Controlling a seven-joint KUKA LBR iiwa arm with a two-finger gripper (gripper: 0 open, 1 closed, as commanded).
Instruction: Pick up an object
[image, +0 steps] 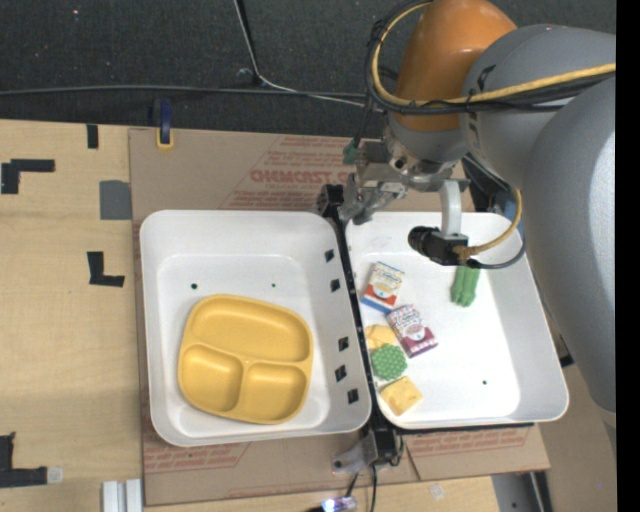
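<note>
My gripper (352, 203) hangs over the far left corner of the right bin (520, 400), near the divider between the bins. Below it in that bin lie a small white, red and blue packet (383, 284), a purple packet (411, 330), a green round piece (388, 362), a yellow piece (401, 397) and a green object (464, 285) further right. Nothing shows between the fingers. The left bin (160, 250) holds a yellow divided tray (245, 357).
The grey arm with its orange band (450, 45) fills the upper right and overhangs the right bin's far side. A black cable fitting (438, 244) hangs beside the green object. Both bins rest on a cardboard sheet (280, 170).
</note>
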